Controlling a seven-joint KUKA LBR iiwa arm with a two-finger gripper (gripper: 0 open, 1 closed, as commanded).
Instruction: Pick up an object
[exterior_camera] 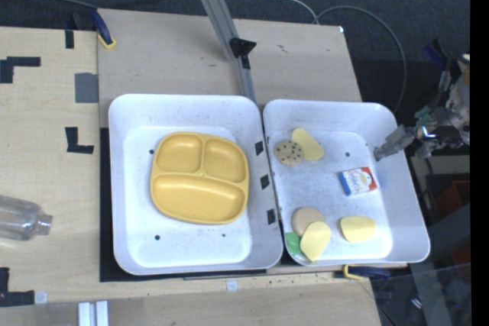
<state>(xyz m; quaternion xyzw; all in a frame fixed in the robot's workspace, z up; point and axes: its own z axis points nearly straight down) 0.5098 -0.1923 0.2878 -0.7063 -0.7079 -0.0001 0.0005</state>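
The small red-and-white carton (357, 181) lies in the right bin (397, 229), right of center. The gripper (390, 143) hovers over that bin's right rim, above the carton; finger state cannot be determined. One cookie (288, 153) and several yellow pieces share this bin. One yellow divided plate (200, 178) occupies the left bin (130, 187).
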